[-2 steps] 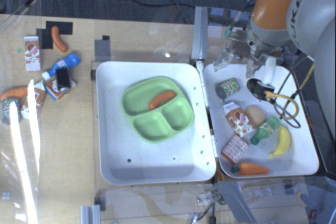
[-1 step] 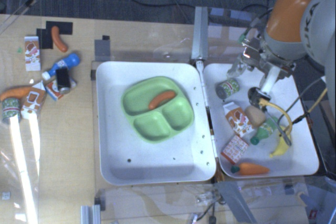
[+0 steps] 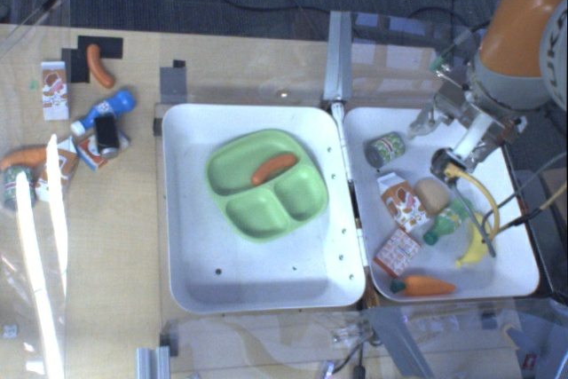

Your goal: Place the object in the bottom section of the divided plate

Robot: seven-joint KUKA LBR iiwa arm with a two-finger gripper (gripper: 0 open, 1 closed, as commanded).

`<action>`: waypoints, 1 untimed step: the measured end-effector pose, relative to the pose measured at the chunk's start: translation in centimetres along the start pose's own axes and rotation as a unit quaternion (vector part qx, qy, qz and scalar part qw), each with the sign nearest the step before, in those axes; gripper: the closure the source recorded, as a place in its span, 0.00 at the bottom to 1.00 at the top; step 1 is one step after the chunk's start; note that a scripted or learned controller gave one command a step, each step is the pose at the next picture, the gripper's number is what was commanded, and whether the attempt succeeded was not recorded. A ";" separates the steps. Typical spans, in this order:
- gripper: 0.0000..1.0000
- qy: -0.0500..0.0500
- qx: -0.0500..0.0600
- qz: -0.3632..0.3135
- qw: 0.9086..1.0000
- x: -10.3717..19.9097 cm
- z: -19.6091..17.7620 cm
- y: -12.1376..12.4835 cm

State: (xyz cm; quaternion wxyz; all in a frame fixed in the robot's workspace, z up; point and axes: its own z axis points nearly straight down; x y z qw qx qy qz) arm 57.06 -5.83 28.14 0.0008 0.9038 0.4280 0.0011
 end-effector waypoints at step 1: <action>0.00 -0.001 0.000 -0.063 0.998 -1.1 -1.8 2.1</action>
